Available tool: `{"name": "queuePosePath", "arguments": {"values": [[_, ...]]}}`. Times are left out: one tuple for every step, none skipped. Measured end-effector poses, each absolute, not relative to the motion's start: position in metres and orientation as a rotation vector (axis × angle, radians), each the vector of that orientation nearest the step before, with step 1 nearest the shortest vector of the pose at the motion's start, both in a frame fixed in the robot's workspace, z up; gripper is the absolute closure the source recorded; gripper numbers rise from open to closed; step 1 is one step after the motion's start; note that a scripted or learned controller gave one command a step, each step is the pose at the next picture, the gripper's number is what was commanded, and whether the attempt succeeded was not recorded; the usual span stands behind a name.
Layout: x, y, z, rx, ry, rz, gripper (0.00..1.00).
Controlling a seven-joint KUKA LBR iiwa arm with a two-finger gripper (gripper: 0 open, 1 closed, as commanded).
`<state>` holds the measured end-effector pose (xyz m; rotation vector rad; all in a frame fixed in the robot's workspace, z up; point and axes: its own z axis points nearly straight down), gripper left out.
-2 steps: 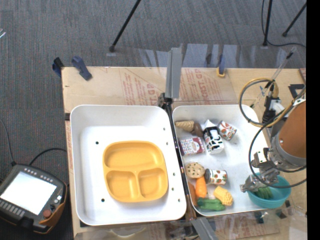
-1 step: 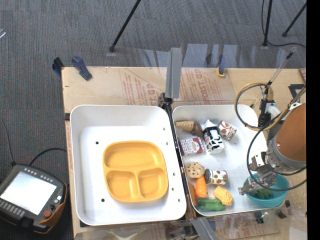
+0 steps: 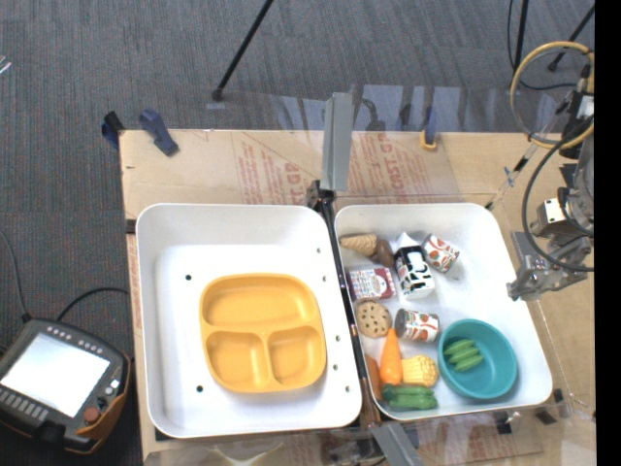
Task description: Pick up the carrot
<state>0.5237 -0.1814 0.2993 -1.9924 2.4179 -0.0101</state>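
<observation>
The carrot is a short orange cone lying in the right bin, near its front left corner, with the tip pointing to the back. It touches a yellow corn cob on its right, and a green pickle lies just in front of it. The gripper hangs at the right bin's right rim, grey and partly hidden among cables. It is well to the right of the carrot and somewhat farther back, with nothing seen in it.
Around the carrot lie a cookie, a tin can and a teal bowl holding green pods. Farther back are a milk carton, a second can and a red packet. The left bin holds a yellow divided plate.
</observation>
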Motion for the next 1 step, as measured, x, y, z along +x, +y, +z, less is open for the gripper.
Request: {"name": "queuePosePath", "arguments": {"values": [[0.5215,-0.1823,0.294,-1.991,2.425,0.007,0.0]]}}
